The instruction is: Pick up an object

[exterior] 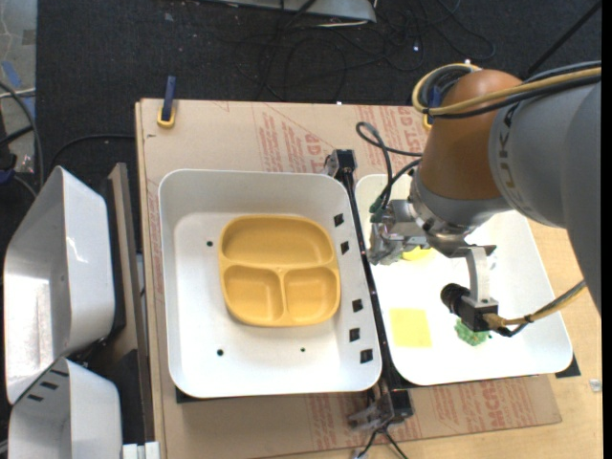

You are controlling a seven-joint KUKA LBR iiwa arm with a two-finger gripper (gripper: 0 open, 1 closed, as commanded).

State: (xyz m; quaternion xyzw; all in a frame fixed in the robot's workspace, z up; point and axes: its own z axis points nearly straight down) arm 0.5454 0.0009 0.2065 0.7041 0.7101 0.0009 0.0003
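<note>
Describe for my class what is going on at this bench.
The robot arm reaches over the right bin, its claw low by the bin's left wall, beside a small yellow piece. A flat yellow square and a small green object lie nearby. The left bin holds a yellow three-compartment plate. Whether the claw grips anything cannot be seen.

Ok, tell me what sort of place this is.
Likely a robotics lab: an arm over two white bins on a cardboard-topped bench, loose cables on the dark floor.

Red print on the cardboard (239,132) stays illegible
</note>
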